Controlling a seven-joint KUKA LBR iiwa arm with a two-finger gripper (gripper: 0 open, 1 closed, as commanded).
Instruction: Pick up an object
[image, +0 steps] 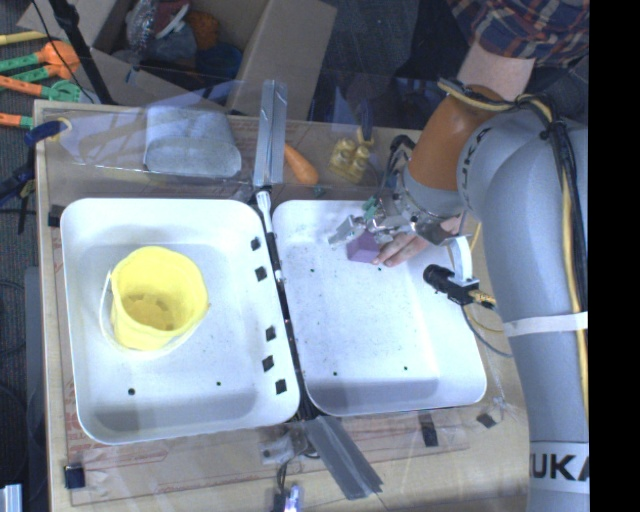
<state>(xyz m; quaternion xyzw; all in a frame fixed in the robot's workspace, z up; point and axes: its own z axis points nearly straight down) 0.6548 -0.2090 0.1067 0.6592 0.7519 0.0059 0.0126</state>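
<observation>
hovering at the right bin's (440, 385) 12 o'clock edge, the gripper (357, 226) touches a purple object (362, 247); claw state cannot be told.

Yellow cup (156, 299) blocks left bin (90, 400); right bin (380, 350) floor lies open.

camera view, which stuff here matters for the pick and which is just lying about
Job:
gripper
purple object under it
right bin

Lying about:
yellow cup in left bin
orange thing and yellow toy behind the bins
</observation>
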